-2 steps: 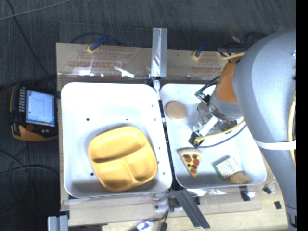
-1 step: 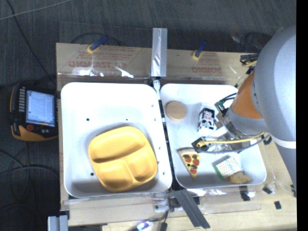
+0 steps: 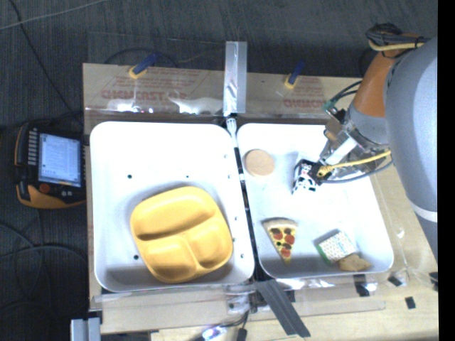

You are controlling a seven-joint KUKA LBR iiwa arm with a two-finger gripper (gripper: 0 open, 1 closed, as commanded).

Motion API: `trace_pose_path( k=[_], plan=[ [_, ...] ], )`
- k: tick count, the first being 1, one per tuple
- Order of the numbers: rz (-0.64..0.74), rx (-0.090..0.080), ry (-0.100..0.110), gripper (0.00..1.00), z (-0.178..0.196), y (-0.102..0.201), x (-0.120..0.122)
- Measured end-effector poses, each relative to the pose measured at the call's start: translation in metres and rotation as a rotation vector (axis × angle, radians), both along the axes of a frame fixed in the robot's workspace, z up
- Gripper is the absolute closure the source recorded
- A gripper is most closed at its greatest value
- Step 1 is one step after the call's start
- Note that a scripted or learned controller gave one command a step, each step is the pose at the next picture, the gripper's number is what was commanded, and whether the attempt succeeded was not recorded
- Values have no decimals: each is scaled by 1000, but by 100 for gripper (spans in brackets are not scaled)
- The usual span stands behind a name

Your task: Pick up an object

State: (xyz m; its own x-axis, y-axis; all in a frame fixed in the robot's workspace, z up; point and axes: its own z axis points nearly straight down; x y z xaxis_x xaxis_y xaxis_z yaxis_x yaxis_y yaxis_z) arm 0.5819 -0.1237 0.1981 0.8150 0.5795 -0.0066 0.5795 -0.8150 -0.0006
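Note:
The right bin (image 3: 377, 212) holds a round tan cookie (image 3: 259, 163) at its upper left and a pizza slice (image 3: 282, 239) near its front edge. A green-and-white block (image 3: 335, 245) lies at the front right with a tan cracker (image 3: 352, 263) beside it. A small black-and-white spotted thing (image 3: 305, 181) sits in the middle of the bin's upper half. My gripper (image 3: 315, 171) reaches in from the right and ends right at that spotted thing, touching or just above it. Whether it holds it is not visible.
A yellow divided plate (image 3: 182, 232) lies in the left bin (image 3: 121, 155). The ridge between the two bins (image 3: 240, 183) runs just left of the cookie. A handheld pendant with a screen (image 3: 51, 163) rests off the bench's left side. The grey arm (image 3: 416, 112) covers the right bin's upper right corner.

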Motion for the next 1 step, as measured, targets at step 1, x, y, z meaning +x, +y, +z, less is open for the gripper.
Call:
trace_pose_path(
  k=[1],
  plan=[
    [98,-1,0,100,28,56,26]
  ],
)
